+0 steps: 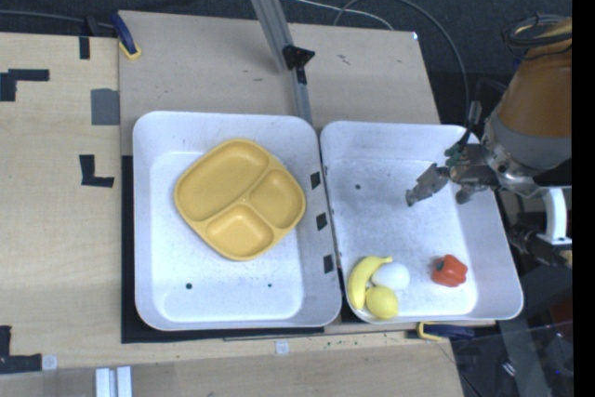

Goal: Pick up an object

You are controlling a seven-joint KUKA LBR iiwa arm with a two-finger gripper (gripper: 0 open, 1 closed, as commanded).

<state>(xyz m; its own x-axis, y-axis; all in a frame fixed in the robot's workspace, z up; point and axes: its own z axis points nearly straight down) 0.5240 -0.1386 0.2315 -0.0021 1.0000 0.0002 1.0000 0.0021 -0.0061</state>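
Hovering above the speckled white right bin point(483, 228), the metal gripper point(429, 186) has jaws spread, pinching nothing.

From my remote station I log the arm point(535, 98) as a rounded orange band above a grey wrist section. Below it I see a dark grey metal claw point(429, 188) with thin angular fingers and a white block alongside.
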